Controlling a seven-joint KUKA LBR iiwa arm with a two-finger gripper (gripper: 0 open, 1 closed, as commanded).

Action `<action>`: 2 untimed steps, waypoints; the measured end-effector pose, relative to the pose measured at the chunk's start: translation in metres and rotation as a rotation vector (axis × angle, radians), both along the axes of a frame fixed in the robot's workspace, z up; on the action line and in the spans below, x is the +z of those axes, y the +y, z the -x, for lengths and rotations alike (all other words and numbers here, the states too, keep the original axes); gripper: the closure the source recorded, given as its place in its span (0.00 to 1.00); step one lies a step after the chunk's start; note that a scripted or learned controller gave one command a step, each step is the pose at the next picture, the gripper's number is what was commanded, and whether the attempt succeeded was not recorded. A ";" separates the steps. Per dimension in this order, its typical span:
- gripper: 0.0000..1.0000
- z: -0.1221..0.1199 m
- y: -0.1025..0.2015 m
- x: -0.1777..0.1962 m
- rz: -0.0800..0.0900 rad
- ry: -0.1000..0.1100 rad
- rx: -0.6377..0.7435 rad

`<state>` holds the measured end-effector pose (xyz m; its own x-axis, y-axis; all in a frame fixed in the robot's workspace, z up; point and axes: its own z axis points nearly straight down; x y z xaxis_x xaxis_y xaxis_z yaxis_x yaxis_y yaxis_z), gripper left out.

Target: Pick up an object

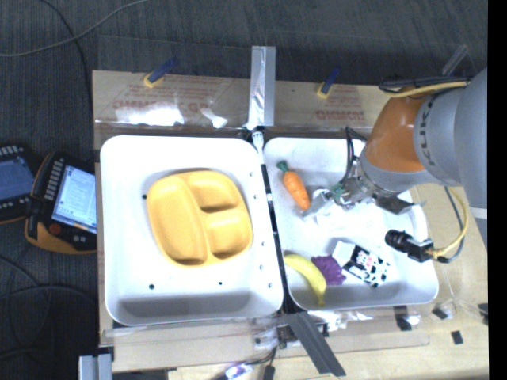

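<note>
Carrot (295, 188) in the right bin (412, 291), upper left, long axis running top-left to bottom-right. Lies just left of the gripper (326, 199), nearly touching. Cannot tell whether jaws spread or pressed together.

robot lab — taped bench (119, 93), loose cables (47, 22), control pendant (67, 204) on dark carpet

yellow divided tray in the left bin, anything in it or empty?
Empty. The yellow divided plastic tray lies flat in the left white bin, and all its compartments show bare yellow.
</note>
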<state>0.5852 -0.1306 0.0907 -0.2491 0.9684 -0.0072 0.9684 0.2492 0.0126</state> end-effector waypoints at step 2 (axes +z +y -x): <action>1.00 -0.048 0.021 0.010 -0.003 0.000 0.036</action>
